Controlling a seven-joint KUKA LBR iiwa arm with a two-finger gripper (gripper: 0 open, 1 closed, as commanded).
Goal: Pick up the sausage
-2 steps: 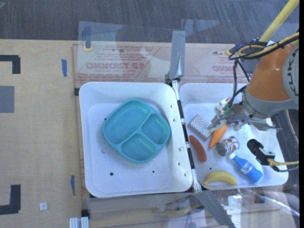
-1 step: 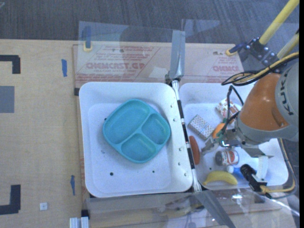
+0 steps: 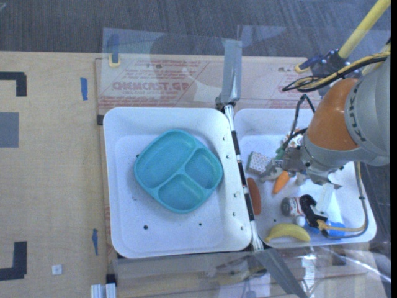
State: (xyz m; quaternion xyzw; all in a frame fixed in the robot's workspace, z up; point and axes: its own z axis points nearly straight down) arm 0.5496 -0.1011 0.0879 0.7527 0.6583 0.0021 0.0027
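Nearest, a banana [image 3: 287,232] lies at the right bin's [image 3: 366,225] front edge. Behind it the sausage [image 3: 254,195] lies along that bin's left wall, apart from the gripper [image 3: 280,168], beside a carrot [image 3: 281,182]. Whether the fingers are spread I cannot tell. A teal plate [image 3: 178,170] fills the left bin [image 3: 124,228]. The wooden table [image 3: 49,166] ends at grey carpet [image 3: 186,5].

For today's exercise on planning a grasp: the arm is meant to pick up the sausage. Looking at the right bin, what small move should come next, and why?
Probably a short shift toward the left wall of the right bin. The gripper sits over the carrot, while the sausage lies apart, lengthwise along the divider. Centre above the sausage before descending.
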